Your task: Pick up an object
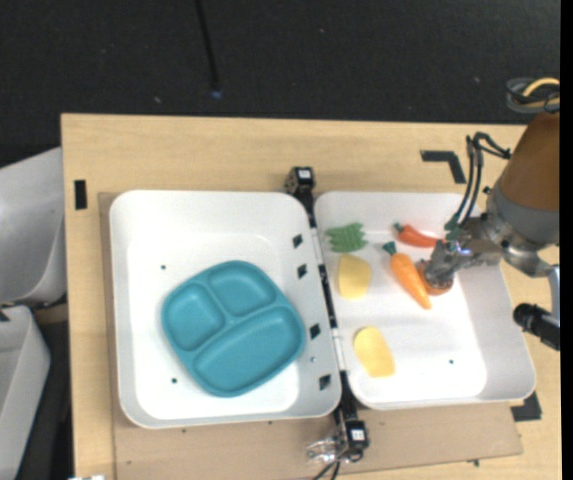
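Note:
The right bin (466, 378) holds two toy carrots, one (409, 279) lying near the middle and a smaller one (417, 235) toward the back. A green leafy piece (346, 236) and two yellow pieces (354, 276) (373, 352) lie in the bin's left half. My gripper (440, 271) is low in the right bin, right beside the middle carrot's right edge. The arm's wrist covers the fingertips, so their spread is unclear.
The left bin (136, 368) carries a blue divided plate (231, 325). A black divider with clips (318, 298) runs between the bins. Cables and the arm's orange band (536, 163) occupy the far right. A white machine (6, 238) stands left of the bench.

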You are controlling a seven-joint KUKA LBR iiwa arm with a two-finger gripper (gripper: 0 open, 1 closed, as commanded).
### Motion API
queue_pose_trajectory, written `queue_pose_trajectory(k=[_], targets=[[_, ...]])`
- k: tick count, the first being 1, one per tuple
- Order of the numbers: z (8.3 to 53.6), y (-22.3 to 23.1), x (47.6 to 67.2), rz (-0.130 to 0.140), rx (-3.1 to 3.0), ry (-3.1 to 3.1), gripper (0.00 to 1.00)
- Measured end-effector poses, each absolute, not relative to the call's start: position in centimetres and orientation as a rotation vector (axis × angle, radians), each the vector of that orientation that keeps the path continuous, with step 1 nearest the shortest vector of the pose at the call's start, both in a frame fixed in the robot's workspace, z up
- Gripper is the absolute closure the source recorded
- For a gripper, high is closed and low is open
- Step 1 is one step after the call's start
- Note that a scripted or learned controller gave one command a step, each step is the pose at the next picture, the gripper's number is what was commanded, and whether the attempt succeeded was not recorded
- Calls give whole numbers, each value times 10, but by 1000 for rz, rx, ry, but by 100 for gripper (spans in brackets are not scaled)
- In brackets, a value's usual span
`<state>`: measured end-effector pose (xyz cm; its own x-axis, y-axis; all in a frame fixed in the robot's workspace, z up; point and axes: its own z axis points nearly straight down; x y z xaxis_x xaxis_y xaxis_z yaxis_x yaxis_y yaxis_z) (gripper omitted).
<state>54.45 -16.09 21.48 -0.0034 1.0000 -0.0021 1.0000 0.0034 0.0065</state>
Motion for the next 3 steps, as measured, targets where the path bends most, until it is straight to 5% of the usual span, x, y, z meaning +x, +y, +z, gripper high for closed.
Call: queue_pose_trajectory(k=[1,2,3], targets=[[277,-158,552,6,2212,2221,100],[273,-111,560,1,2214,2228,100],[262,-61,589,1,2213,2228,100]])
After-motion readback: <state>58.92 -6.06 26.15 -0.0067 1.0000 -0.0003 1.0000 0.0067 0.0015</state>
